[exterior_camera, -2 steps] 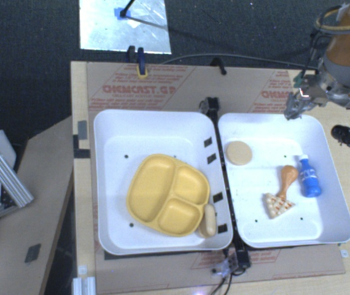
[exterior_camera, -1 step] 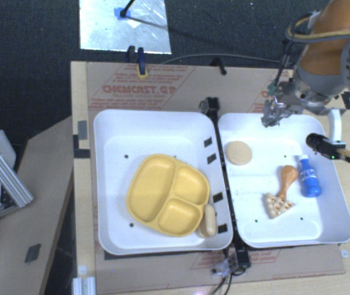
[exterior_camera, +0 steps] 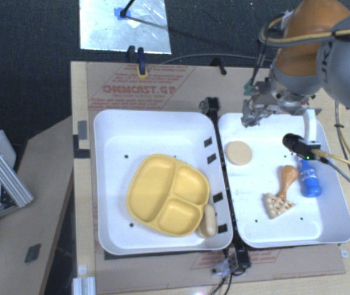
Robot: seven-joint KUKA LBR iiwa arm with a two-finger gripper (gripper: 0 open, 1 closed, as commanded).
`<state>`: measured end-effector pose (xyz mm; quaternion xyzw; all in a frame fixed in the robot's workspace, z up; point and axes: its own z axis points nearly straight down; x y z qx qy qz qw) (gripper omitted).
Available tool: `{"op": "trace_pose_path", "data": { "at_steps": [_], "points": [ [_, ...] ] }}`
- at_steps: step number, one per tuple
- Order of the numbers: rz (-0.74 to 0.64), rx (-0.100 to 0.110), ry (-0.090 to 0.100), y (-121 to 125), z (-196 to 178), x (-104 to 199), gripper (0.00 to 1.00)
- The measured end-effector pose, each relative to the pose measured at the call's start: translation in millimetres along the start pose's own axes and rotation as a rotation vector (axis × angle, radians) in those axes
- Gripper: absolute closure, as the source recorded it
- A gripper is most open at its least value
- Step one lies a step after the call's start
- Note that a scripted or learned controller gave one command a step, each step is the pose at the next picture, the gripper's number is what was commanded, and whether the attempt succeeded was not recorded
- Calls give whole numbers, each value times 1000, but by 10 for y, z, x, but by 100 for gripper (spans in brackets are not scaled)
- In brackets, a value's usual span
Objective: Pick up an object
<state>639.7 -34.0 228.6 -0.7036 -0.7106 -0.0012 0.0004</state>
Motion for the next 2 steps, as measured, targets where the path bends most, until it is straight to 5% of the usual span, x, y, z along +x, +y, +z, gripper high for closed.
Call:
{"op": "trace_pose_path", "data": {
  "at_steps": [2],
  "points": [
    [1, 2, 0, -352, -39, 942, 100]
  ]
}}
